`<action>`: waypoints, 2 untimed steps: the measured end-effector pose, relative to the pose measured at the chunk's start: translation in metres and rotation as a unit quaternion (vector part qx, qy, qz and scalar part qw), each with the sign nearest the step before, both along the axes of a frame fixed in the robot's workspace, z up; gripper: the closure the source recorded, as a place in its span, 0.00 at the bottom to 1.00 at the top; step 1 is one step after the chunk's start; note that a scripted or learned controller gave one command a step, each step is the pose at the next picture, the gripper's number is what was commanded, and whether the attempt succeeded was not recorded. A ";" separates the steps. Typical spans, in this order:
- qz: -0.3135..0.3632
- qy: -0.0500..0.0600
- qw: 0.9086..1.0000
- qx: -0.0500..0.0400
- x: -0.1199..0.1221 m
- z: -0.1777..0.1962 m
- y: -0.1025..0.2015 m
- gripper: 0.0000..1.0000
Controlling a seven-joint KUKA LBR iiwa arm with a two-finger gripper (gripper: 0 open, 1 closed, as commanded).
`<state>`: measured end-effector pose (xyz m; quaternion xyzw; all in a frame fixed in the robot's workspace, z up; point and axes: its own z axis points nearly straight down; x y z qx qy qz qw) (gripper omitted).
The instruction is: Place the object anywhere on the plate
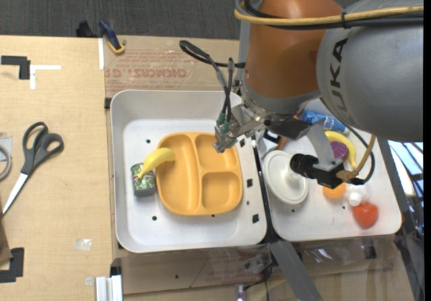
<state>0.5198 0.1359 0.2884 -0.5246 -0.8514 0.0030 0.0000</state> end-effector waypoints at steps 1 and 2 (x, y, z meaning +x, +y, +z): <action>0.168 -0.002 0.986 0.002 -0.037 0.033 0.026 1.00; 0.168 -0.002 0.986 0.002 -0.037 0.032 0.026 0.00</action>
